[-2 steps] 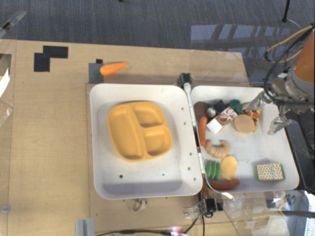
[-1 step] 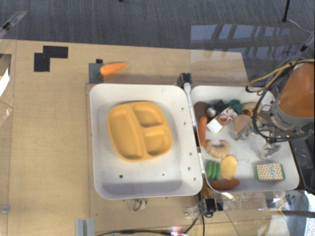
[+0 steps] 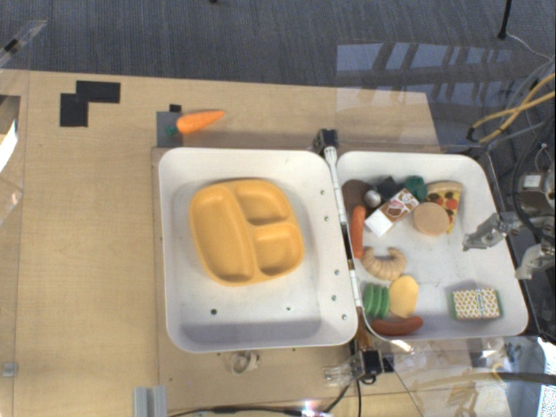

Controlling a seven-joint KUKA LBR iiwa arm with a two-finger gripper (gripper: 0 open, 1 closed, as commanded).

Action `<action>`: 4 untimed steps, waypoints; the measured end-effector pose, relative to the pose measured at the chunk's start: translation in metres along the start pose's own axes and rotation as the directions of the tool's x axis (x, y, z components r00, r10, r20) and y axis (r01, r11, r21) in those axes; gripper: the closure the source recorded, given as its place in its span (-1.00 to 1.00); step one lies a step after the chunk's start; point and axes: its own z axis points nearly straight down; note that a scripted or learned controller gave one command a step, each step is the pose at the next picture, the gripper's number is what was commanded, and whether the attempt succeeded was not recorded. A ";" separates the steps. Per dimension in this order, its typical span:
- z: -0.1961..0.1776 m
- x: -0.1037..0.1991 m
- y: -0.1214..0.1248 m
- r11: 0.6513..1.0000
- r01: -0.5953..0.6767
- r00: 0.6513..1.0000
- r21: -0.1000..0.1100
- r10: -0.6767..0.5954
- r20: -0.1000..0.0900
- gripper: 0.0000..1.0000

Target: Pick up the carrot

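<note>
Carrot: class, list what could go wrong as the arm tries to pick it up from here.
1. The carrot lies on the bench outside both bins, far from the gripper; the reach may fall short.
2. An orange stick in the right bin looks similar and lies nearer, so the program might grab it by mistake.
3. The carrot is tapered, so it may slip out.

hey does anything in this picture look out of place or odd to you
Yes: the carrot lies on the bare bench just beyond the left bin's far edge, outside both bins, while the other toy foods crowd the right bin.
</note>
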 end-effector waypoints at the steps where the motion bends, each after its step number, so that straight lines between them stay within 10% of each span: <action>1: 0.053 -0.076 0.050 0.983 0.184 0.983 -0.020 -0.184 0.007 -1.00; 2: 0.023 0.003 0.006 0.927 0.374 0.927 -0.014 -0.374 0.004 -1.00; 3: -0.132 0.003 -0.021 0.895 0.446 0.895 0.005 -0.446 -0.001 -1.00; 4: -0.063 0.016 -0.002 0.594 0.805 0.594 -0.013 -0.804 0.019 -1.00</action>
